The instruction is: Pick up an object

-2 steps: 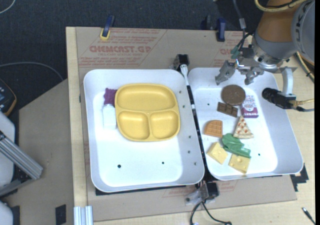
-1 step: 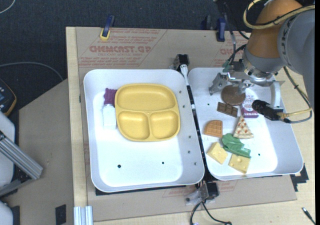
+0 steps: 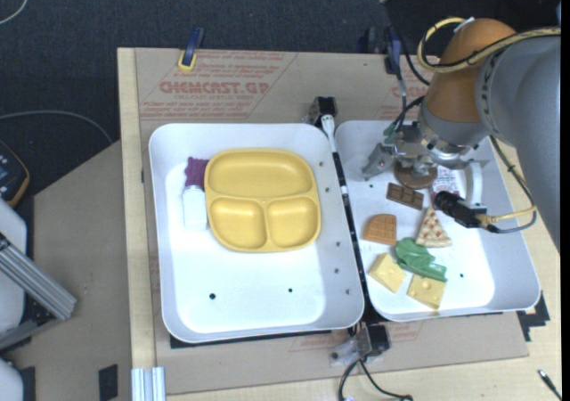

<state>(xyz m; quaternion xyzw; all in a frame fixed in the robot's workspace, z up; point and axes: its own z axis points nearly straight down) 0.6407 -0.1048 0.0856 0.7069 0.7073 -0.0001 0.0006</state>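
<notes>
My gripper [image 3: 396,167] hangs over the far part of the right bin [image 3: 508,297], its fingers spread open with nothing between them. Just in front of it lies a dark brown chocolate bar [image 3: 405,196], apart from the fingertips. Further forward are a tan waffle square [image 3: 380,229], a pizza slice [image 3: 433,230], a green toy [image 3: 417,257] and two yellow cheese blocks [image 3: 387,273] [image 3: 426,290]. A white and red packet [image 3: 445,182] is partly hidden under the wrist.
The left bin [image 3: 258,306] holds a yellow divided plate [image 3: 263,199], with a purple item [image 3: 195,171] and a white bottle [image 3: 193,208] along its left side. A ridge between the bins [image 3: 343,203] runs just left of the gripper.
</notes>
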